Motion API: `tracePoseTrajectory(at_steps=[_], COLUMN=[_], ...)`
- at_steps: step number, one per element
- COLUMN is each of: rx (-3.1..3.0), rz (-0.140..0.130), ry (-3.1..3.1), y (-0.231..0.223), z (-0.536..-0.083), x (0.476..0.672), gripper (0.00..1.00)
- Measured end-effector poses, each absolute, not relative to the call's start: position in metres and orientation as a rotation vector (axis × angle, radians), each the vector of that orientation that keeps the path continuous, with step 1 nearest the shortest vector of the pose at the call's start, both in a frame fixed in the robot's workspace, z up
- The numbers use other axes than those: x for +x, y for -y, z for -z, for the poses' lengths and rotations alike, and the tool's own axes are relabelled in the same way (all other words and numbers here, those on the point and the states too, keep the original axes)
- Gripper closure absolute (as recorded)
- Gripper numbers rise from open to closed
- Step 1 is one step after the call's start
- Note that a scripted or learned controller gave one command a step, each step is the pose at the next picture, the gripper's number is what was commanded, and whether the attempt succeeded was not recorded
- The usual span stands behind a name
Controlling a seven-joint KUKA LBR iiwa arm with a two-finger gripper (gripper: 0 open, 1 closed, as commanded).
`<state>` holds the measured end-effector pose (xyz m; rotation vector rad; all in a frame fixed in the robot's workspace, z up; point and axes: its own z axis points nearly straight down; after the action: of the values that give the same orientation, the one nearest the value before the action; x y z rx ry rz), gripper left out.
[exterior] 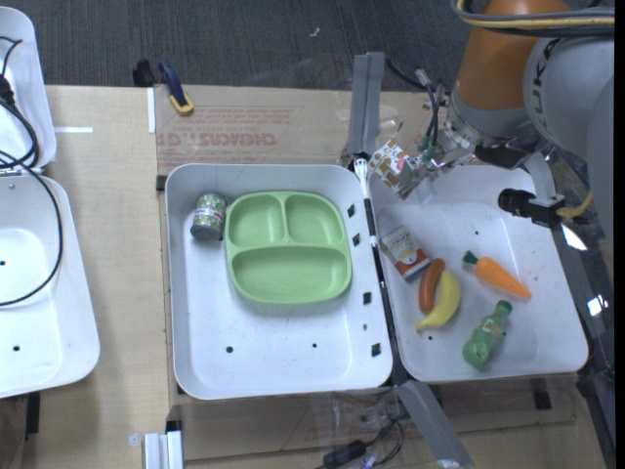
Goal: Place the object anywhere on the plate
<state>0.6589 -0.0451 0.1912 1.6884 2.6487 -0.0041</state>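
The worktop (107,115), a pale wooden board, carries two shallow white bins side by side. The left bin (283,360) holds the green divided plate (288,245), which lies flat in its far half with all three compartments bare, so it is ready to receive something. Just beside the plate's far left corner stands a small can (207,215), touching or nearly touching the plate's rim but not on it. The right bin (518,355) holds the loose goods: a green bottle (485,335) lying near its front edge, a banana (441,301) with a red sausage-like piece (430,283) alongside it, a carrot (498,275) toward the right wall, and a small red and white carton (402,247) near the left wall. The grey arm with its orange band (508,47) leans in over the far right corner of the worktop, and its gripper (422,169) hangs at the far left corner of the right bin. A small printed packet (389,162) sits right at the jaws, over the divider between the bins; it seems to be the object meant for the plate, but whether the jaws are clenched on it or merely next to it I cannot tell. If it is held, a short carry toward the left bin would bring it over the plate.
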Motion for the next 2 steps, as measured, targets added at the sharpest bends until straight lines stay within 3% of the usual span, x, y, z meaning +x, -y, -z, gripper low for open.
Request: tracePoseTrajectory(at_steps=[1,2], rx=[1.829,1.83], rz=[0.003,0.003], ry=[-2.555,-2.554], y=[-0.0142,-0.0138], z=[-0.1911,-0.1912], x=[0.6176,0.6177], gripper=[1.0,0.0])
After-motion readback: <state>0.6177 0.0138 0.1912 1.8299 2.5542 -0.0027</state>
